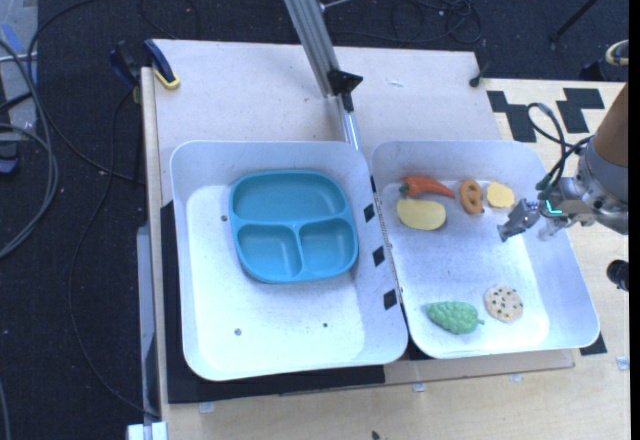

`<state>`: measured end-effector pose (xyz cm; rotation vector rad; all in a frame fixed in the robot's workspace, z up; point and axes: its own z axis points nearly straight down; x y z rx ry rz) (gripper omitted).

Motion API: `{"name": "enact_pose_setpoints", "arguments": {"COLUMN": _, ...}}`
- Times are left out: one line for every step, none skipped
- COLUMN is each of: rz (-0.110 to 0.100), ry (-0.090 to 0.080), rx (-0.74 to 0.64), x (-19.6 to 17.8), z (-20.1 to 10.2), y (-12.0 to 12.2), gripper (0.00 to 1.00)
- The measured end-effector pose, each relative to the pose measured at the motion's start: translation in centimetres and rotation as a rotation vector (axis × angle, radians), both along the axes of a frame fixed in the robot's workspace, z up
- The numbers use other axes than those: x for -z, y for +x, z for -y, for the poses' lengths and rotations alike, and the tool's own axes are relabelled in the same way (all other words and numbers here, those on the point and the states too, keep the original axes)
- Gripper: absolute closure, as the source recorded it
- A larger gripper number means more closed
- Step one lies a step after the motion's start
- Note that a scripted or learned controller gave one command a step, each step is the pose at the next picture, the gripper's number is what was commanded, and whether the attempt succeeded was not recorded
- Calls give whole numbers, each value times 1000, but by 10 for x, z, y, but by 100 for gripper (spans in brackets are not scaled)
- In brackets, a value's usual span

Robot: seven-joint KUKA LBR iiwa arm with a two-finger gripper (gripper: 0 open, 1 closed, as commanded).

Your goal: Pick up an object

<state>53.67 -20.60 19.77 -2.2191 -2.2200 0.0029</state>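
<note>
The right bin (560, 268) holds several toy foods: an orange carrot (428, 186), a yellow potato-like piece (421, 215), a brown ring (470, 196), a small yellow piece (499, 195), a green leafy piece (453, 316) and a speckled cookie (503, 304). My gripper (519, 223) reaches in from the right edge of that bin, just below and right of the small yellow piece. Nothing shows between its fingers.
The left bin (200, 328) carries a blue three-compartment tray (295, 225). A slanted metal pole (305, 13) ends above the seam between the bins. Cables lie on the dark floor behind the bench.
</note>
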Motion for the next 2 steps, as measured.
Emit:
{"name": "enact_pose_setpoints", "arguments": {"rz": 3, "ry": -1, "rx": -1, "x": -1, "z": 0, "y": 1, "gripper": 0}}
{"name": "enact_pose_setpoints", "arguments": {"rz": -2, "ry": 1, "rx": 1, "x": 62, "z": 3, "y": 0, "gripper": 0}}
